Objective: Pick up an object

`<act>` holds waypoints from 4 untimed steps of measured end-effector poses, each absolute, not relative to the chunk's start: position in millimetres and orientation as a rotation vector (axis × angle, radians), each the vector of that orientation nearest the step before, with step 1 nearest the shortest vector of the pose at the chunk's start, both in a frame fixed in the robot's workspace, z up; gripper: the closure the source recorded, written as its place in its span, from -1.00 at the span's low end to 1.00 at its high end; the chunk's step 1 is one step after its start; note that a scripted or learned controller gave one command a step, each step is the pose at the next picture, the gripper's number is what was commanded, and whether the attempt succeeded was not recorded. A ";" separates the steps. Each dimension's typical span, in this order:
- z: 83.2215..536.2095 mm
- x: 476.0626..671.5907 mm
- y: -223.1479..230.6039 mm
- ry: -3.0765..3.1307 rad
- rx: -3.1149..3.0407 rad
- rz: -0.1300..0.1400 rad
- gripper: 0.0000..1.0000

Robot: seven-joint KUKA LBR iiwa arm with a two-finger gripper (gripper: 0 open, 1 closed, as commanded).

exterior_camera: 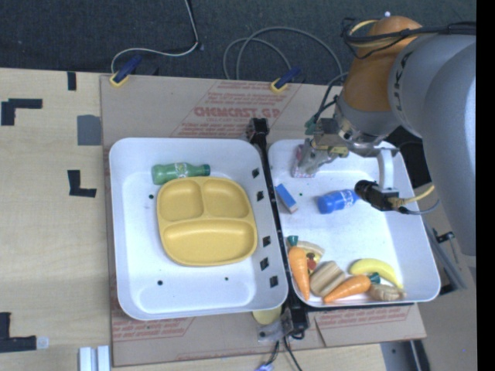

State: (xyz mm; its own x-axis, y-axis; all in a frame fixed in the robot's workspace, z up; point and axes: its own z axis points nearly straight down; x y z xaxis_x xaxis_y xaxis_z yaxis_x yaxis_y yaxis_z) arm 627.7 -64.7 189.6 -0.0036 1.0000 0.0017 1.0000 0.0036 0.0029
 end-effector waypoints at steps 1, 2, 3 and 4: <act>184.0 628.0 -67.2 2.223 2.220 -0.002 -1.00; 81.0 632.0 -107.2 2.216 2.221 -0.001 -1.00; 85.3 666.7 -98.0 2.222 2.217 0.002 -1.00; 95.4 665.6 -98.6 2.222 2.217 -0.001 1.00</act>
